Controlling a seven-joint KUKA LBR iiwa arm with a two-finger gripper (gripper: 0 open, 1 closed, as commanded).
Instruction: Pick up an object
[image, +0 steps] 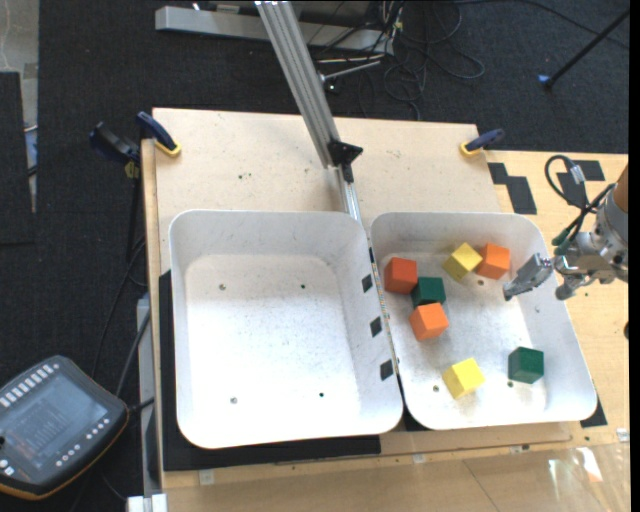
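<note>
Gripper (548, 274), fingers apart and empty, hangs at the right bin's (575, 375) right edge; nearest orange block (493, 260) lies just left.

I am reaching in from the right edge, my gripper (547, 279) hanging at mid-frame height, pointing left.

The two bins, left (200, 250) and right (560, 330), look like smooth white plastic, faintly glossy and speckled with dark flecks; the bench (260, 160) is pale board, matt and a little scuffed; the blocks, such as the orange one (401, 274) and the green one (526, 364), have a flat painted look; the slanted bar (300, 75) is bare grey metal with a dull sheen; the clamps (160, 135) carry yellow plastic tips.
</note>
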